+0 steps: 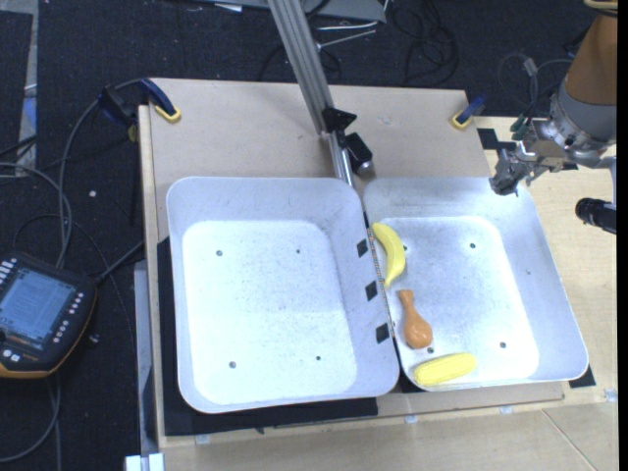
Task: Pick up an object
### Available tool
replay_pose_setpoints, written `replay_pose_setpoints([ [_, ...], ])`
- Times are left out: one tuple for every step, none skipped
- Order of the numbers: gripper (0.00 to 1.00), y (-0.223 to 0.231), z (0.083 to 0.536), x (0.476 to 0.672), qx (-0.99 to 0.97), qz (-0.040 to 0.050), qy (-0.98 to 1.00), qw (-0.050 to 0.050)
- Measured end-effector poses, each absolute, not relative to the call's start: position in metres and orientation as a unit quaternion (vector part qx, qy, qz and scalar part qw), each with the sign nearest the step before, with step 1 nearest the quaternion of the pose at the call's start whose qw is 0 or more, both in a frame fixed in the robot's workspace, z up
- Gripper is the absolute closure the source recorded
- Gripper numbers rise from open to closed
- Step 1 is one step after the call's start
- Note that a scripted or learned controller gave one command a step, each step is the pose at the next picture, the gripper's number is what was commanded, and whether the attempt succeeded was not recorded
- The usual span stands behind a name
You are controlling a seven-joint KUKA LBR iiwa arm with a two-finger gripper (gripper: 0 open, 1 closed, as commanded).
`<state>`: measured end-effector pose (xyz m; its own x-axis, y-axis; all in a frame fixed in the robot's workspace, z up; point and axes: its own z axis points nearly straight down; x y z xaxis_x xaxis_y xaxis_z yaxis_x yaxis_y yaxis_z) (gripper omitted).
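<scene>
Three things lie in the right bin [520, 263], all along its left side. A yellow banana [390, 251] rests near the divider. Below it lies an orange chicken-drumstick toy [414, 322], and a yellow lemon-shaped piece [444, 367] sits by the front rim. My gripper [506, 179] hangs above the right bin's far right corner, well away from all three. Nothing shows between its fingers.
The left bin [196, 214] stands beside the right one. A slanted metal pole [309, 67] rises behind the bins' joint. Clamps sit at the bench's far corners. A handheld pendant [34, 307] lies on the floor at left.
</scene>
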<state>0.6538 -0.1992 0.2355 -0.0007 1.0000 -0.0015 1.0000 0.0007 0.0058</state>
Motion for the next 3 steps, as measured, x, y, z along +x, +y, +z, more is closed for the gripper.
replay_pose_setpoints([
  [1.00, -0.199, 0.275, 0.655, 0.707, 0.0010, 0.707, 0.002],
  [1.00, -0.151, 0.271, 0.661, 0.706, 0.0004, 0.709, 0.000],
  [1.00, -0.093, 0.271, 0.650, 0.705, 0.0005, 0.709, 0.000],
])
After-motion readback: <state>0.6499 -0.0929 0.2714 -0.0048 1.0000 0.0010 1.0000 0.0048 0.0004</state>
